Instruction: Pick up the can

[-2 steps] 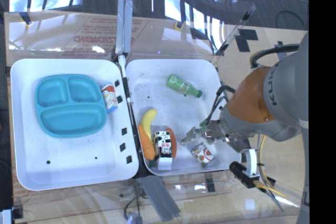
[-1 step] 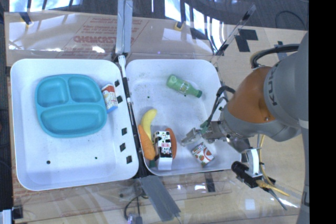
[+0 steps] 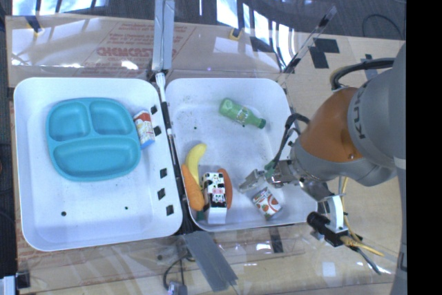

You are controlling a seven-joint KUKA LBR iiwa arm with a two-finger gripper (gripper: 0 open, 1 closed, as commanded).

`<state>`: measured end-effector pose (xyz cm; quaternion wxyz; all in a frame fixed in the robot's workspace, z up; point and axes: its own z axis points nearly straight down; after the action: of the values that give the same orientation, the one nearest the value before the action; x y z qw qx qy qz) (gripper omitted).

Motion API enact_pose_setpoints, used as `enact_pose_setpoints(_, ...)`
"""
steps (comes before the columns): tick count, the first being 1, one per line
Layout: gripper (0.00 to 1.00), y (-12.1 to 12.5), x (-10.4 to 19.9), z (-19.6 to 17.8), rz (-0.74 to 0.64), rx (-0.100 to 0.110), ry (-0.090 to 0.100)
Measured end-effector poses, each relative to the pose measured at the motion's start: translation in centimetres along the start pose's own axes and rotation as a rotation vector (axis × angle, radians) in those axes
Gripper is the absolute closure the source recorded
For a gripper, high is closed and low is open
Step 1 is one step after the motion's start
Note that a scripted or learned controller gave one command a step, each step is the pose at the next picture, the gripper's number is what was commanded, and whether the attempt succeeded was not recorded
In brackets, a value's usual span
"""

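Note:
A small can (image 3: pixel 266 204) with a white label and red fruit print lies tilted in the right bin (image 3: pixel 228 90), near its front right corner. My gripper (image 3: pixel 253 180) hangs low over the bin just up and left of that can, close to its top end. I cannot tell whether it touches the can. The grey arm with its orange band (image 3: pixel 330 131) comes in from the right over the bin's right wall.
In the right bin lie a green bottle (image 3: pixel 241 114), a banana (image 3: pixel 195 158), a carrot (image 3: pixel 193 188) and a cow-print carton (image 3: pixel 216 195) over a red item. The left bin (image 3: pixel 41 217) holds a blue divided plate (image 3: pixel 92 138) and a small red-and-white container (image 3: pixel 144 128).

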<state>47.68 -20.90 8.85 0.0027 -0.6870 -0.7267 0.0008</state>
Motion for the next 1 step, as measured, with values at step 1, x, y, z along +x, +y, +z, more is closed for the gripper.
enact_pose_setpoints(1,0.0,-0.01,0.0,0.01,-0.026,0.001,0.0)
